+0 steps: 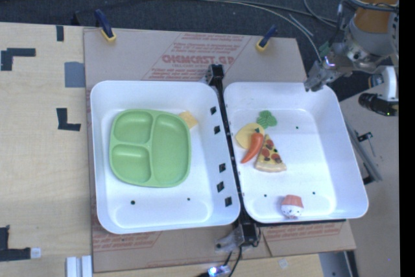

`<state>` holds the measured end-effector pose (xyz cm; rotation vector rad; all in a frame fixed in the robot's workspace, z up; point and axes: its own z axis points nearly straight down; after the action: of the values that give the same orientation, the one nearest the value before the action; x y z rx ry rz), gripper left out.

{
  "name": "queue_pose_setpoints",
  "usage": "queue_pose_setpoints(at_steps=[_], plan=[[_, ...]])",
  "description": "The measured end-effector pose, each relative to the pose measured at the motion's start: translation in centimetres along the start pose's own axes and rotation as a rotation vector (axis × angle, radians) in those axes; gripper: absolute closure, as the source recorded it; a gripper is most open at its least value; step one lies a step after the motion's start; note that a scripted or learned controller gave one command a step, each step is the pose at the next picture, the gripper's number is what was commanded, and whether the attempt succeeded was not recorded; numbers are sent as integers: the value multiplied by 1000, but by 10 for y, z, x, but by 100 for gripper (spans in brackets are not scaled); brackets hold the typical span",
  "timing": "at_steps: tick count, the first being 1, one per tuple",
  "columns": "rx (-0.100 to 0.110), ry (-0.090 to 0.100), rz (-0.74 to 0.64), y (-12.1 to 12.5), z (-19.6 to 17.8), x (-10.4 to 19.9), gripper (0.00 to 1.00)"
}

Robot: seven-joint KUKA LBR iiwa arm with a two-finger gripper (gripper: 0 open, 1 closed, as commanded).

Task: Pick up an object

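Starting at the left, a green tray (pixel 151 147) with three compartments is seen lying flat in the left bin (pixel 104 204). A small yellow piece (pixel 189 119) is tucked against the tray's rim at about two o'clock.

Across the black divider (pixel 224 139), the right bin (pixel 337 159) holds a cluster of toy food left of its centre. A yellow slice (pixel 245 135) is partly covered by an orange carrot (pixel 253 146), which is laid aslant with its tip towards seven o'clock. A green leaf (pixel 266 118) is found just beside the carrot's top, at about one o'clock from it. A pizza wedge (pixel 270 157) is set touching the carrot on its right, at about four o'clock. Well apart from these, a small red-and-white piece (pixel 292 205) is seen at the bin's near edge, at roughly five o'clock from the pizza.

At the far right corner of that bin, at about two o'clock from the cluster, the gripper (pixel 316 82) is hung over the rim, well apart from every object. Nothing is seen in it, and whether it is released or clenched cannot be told from this angle. The arm (pixel 373 16) is extended in from the right behind it.
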<state>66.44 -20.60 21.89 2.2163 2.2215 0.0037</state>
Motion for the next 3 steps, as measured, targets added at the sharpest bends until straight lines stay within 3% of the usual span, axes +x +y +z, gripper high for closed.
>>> queue_pose_setpoints(at_steps=[1, 3], plan=[[0, 0, 1, 1, -40, 0, 100], [7, 2, -3, -16, -28, 100, 100]])
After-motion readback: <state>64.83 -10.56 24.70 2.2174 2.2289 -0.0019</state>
